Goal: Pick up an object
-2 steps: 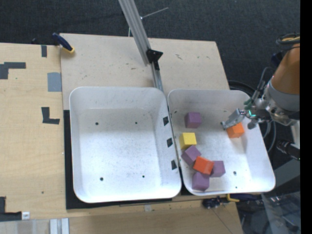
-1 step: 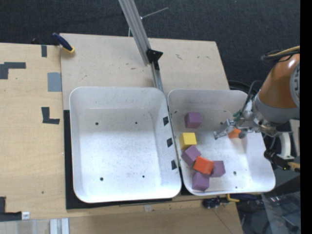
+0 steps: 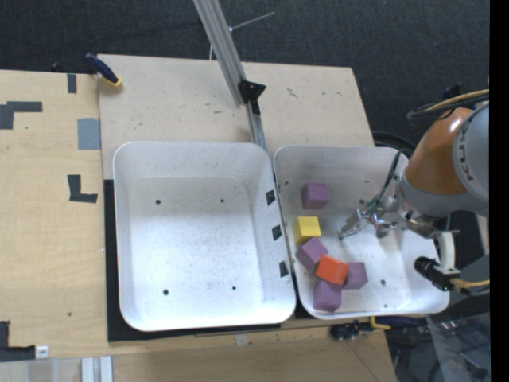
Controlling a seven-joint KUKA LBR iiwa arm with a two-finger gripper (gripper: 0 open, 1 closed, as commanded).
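Landmark: the right bin (image 3: 334, 156) on the counter (image 3: 183, 106).

My tool (image 3: 355, 224) sits low inside that bin, toward its right side, fingers slightly apart with nothing between them. No block is lifted; the pick is not yet made.

Candidates all lie in the bin's left half: a purple block (image 3: 315, 195) alone near the upper middle, a yellow block (image 3: 307, 228) below it, then a tight cluster with an orange block (image 3: 332, 270) resting among three purple ones.

Judgement: approach under way, closing and lifting remain. The lone purple block looks easiest.
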